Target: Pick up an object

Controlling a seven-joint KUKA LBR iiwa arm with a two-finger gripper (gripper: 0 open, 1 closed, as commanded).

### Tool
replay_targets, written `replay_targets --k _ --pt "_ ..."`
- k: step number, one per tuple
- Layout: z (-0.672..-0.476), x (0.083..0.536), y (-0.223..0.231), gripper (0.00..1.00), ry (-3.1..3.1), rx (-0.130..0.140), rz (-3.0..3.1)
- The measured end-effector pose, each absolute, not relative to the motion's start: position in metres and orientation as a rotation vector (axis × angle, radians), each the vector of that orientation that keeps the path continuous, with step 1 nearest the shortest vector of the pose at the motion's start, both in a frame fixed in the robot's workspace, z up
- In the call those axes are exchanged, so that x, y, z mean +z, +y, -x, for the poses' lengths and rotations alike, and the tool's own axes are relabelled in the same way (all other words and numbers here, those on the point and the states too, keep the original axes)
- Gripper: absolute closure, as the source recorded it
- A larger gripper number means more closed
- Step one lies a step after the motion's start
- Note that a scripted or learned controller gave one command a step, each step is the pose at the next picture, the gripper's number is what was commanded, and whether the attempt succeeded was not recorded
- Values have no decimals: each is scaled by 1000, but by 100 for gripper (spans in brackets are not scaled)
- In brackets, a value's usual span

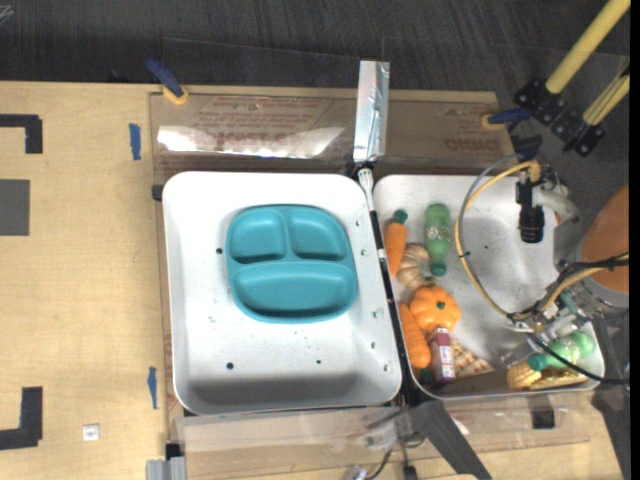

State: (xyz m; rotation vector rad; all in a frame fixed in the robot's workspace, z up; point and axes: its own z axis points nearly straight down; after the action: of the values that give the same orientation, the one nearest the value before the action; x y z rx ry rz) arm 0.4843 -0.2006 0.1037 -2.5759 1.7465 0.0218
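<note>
Crowding the left wall of the right bin are most of the candidates for picking: a carrot and a green bottle toward the far edge, an orange pumpkin midway down that wall, and a small dark red bottle near the bin's near left corner. A green object lies with a yellowish piece in the near right corner, right under the gripper, which hangs there amid yellow cable loops (whether the claw is open, closed or gripping anything, I cannot tell, because wiring and clutter hide it). The left bin carries a teal divided plate toward its far half, well apart from the arm. Judging from this layout, the main risk is the corner itself: the bin's walls meet just beside the green object, so a descending claw could strike the rim or pinch the wall instead of the object. The neighbouring yellowish piece touches it too, and could be dragged along or nudge the target aside.
</note>
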Motion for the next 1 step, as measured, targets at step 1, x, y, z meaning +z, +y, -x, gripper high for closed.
replay_targets --k 1 --pt "-519 90 -197 0 862 3 2997"
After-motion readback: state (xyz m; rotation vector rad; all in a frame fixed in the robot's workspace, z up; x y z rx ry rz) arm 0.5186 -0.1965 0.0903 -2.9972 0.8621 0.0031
